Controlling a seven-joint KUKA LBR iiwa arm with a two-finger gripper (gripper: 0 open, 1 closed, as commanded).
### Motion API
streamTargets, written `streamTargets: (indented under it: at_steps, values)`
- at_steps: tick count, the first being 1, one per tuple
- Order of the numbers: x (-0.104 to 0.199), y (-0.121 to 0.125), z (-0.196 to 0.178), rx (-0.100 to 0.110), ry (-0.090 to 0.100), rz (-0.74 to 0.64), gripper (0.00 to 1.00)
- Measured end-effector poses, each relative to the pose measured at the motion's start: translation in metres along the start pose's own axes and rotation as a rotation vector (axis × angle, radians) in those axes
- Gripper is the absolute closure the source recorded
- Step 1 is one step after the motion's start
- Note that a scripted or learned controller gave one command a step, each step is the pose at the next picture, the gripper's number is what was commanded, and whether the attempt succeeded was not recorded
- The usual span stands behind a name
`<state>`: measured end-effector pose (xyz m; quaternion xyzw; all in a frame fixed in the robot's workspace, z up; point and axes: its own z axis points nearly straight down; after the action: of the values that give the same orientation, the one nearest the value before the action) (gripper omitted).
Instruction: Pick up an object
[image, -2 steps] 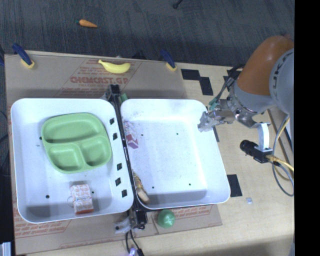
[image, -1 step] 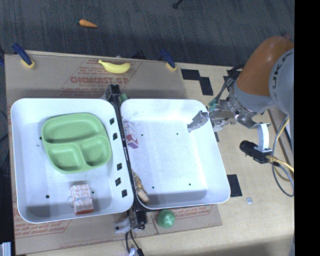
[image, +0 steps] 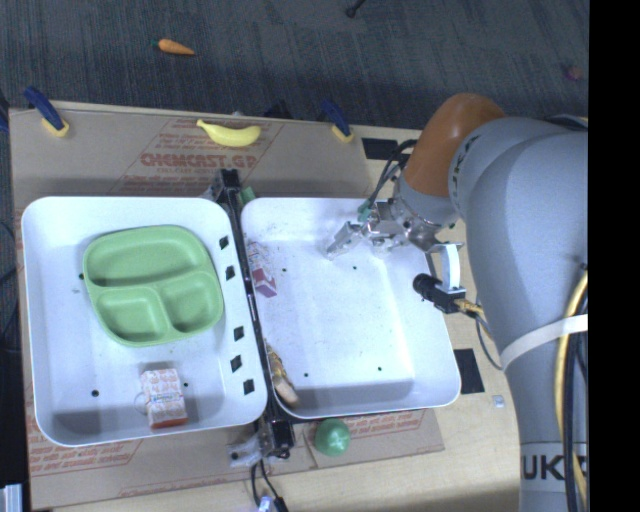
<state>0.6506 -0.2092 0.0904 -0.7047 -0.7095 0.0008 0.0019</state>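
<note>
My gripper (image: 345, 239) hangs low over the back of the right bin (image: 350, 340), near its far wall, with nothing visible in it. The closest object is a small red and white packet (image: 262, 272) against that bin's left wall, well to the gripper's left. A tan object (image: 281, 382) lies along the same wall near the front corner. In the left bin (image: 50, 330) a green divided tray (image: 150, 282) rests toward the back, and a small carton (image: 163, 396) sits at the front.
A green ball (image: 332, 436) lies on the cardboard in front of the right bin. A yellow banana (image: 229, 131) lies behind the bins. Blue clamps (image: 47, 112) hold the cardboard's back edge. The grey arm (image: 520, 230) covers the right side.
</note>
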Motion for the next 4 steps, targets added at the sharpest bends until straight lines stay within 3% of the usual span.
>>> streamTargets:
  at_steps: [1, 2, 3, 4]
  values:
    - [-0.002, 0.007, -0.112, -0.007, -0.002, 0.001, 0.00]
    - [-0.001, -0.058, -0.001, 0.000, -0.001, 0.001, 0.00]
    - [-0.002, -0.076, -0.076, -0.004, -0.002, 0.004, 0.00]
    - [-0.001, -0.014, -0.101, -0.004, -0.001, 0.002, 0.00]
